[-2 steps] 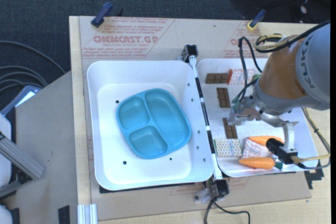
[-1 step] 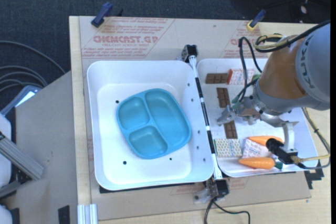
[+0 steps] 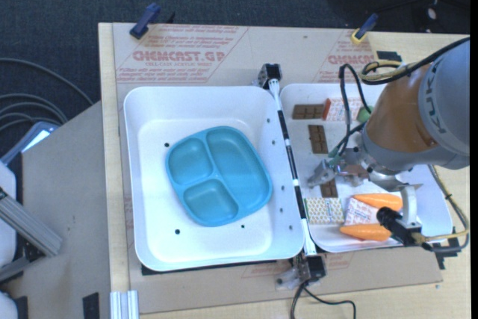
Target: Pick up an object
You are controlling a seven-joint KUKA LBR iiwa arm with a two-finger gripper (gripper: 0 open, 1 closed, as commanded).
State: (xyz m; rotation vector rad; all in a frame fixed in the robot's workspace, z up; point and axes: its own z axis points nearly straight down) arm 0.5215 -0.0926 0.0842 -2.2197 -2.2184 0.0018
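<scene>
A bench (image 3: 187,56) of pale board, printed with red lettering, is seen from above; it is set on dark carpet, and grey cables are looped on the floor at the left. A blue clamp (image 3: 144,20) is fixed at the bench's far left corner. Two shallow white bins are placed side by side on it. In the left bin (image 3: 142,220) a blue divided plate (image 3: 217,175) with three compartments is laid flat, slightly turned, near the middle.

In the right bin (image 3: 314,235) several small items are scattered. Two brown chocolate-bar shapes are laid near the far wall, one (image 3: 311,112) crosswise and one (image 3: 318,137) lengthwise. Nearer the front, an orange carrot (image 3: 377,201) is laid beside a small white and red packet (image 3: 358,213), with a second orange carrot (image 3: 364,232) just in front of it. A pale patterned packet (image 3: 323,210) is set by the dividing wall.

The arm (image 3: 418,116) is reached in from the right, its orange band bent over the right bin. The gripper (image 3: 328,169) is lowered into the bin near the dividing wall, just beyond the patterned packet. Whether the claw is released or clenched cannot be told, and nothing is seen to be grasped.
</scene>
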